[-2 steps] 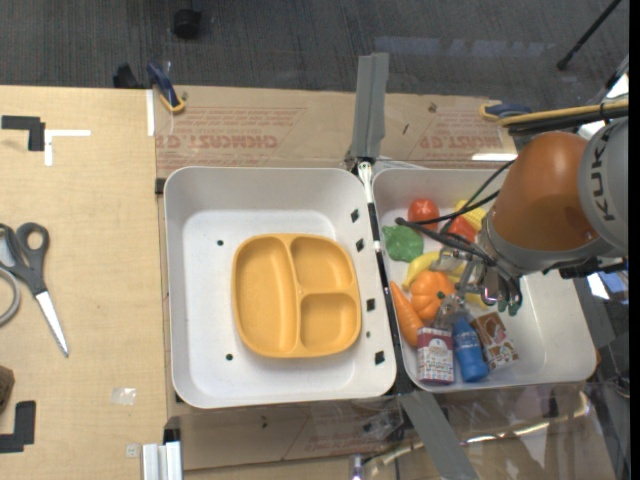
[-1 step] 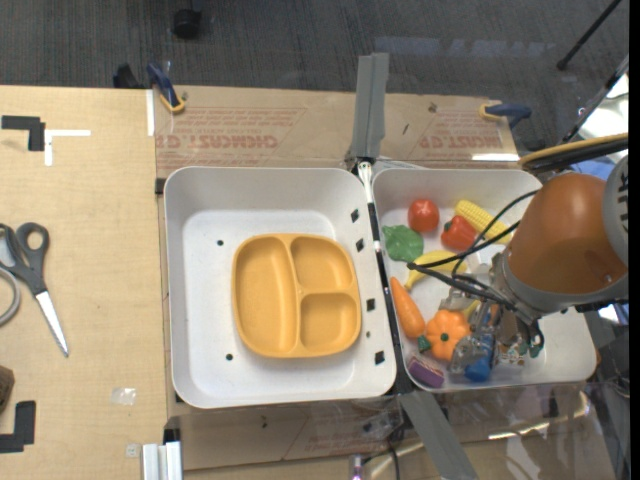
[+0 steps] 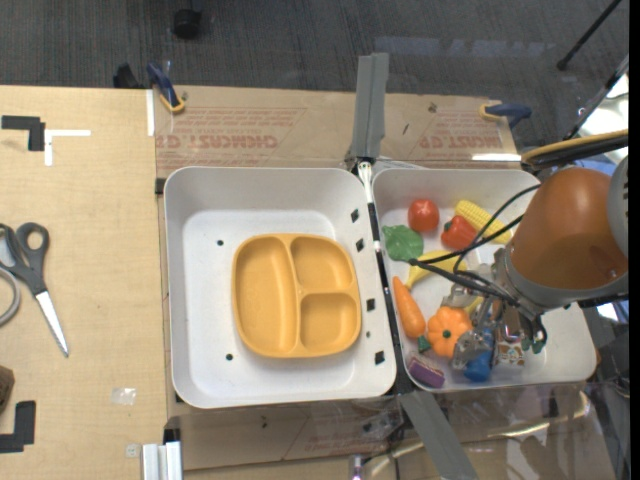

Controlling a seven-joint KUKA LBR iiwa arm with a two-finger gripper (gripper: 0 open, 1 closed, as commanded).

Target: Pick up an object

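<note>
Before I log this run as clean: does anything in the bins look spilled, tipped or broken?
Nothing stands out. The yellow divided plate sits flat in the left bin, and the toy food, such as the carrot and tomato, lies loose inside the right bin.

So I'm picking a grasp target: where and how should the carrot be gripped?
Grip the carrot across its thick upper half, coming straight down from above. It lies flat and lengthwise near the right bin's left wall, its long sides exposed; the pumpkin crowds its lower end.
</note>
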